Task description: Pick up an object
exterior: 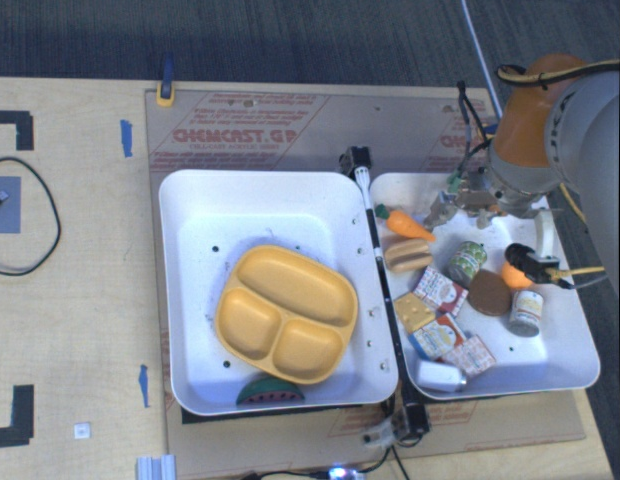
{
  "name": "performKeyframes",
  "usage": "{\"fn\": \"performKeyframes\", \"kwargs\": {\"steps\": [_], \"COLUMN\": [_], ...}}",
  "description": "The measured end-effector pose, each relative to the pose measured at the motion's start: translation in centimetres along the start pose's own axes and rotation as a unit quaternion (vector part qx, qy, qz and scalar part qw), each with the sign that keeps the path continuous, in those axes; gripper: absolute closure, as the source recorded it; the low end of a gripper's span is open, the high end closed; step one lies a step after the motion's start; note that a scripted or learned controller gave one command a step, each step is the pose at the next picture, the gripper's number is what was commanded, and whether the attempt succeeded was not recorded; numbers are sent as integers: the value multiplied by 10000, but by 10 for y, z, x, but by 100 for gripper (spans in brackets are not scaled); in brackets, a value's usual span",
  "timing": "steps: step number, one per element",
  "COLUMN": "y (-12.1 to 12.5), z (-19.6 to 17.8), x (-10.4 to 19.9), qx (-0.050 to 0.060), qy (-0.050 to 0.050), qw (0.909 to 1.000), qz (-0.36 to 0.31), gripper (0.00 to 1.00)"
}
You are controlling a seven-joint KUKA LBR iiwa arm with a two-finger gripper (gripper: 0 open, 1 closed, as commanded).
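Hovering over the right bin's far end, gripper state impossible to tell, seemingly lining up on the toy carrot lying just beside it, hot dog and green can crowding close.

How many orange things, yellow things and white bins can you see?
Orange things: 2, the carrot and the small orange piece.
Yellow things: 2, the divided plate and the cheese wedge.
White bins: 2, the left bin and the right bin.
Total: 6
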State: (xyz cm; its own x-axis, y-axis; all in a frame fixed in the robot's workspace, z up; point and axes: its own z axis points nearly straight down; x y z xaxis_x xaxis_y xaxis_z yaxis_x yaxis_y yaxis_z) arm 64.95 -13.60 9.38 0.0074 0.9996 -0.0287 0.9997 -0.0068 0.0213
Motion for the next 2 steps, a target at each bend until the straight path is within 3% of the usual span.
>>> {"fn": "performKeyframes", "kwargs": {"steps": [1,2], "y": [-44,-86], "z": [4,4], "x": [40,44], "qx": [88,88], "qy": [115,142], "qw": [9999,9999], "qz": [-22,-34], "gripper": [0,0]}}
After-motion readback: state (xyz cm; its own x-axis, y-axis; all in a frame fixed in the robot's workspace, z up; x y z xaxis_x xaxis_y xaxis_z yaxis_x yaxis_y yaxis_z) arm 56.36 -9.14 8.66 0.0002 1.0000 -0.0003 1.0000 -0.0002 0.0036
